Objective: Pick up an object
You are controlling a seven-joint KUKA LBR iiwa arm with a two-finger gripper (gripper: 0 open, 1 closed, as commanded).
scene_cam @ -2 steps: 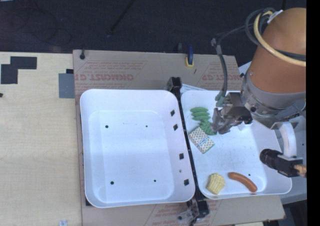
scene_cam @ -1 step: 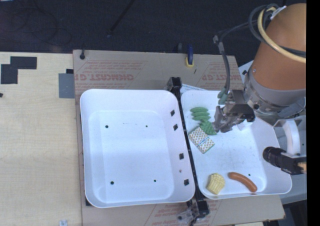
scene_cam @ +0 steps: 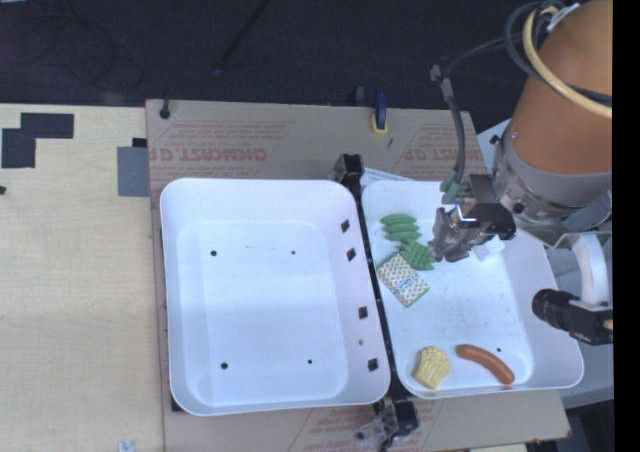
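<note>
My gripper [scene_cam: 447,243] hangs low in the right bin [scene_cam: 520,310], at its upper middle. Just left of the fingertips lies a small green piece [scene_cam: 420,258], touching or very close to them; I cannot tell if it is between the fingers. A green pea pod [scene_cam: 400,227] lies further up and left. A white packet with a green check pattern [scene_cam: 402,280] rests below the green piece. Near the bin's front sit a yellow corn cob [scene_cam: 432,367] and an orange-red sausage [scene_cam: 486,363].
The left bin [scene_cam: 180,240] stands beside the right one, joined by a black divider with clips [scene_cam: 362,270]. The arm's large orange and grey body [scene_cam: 565,110] looms over the right bin's far right corner. A cardboard sheet [scene_cam: 260,140] lies beneath both bins.
</note>
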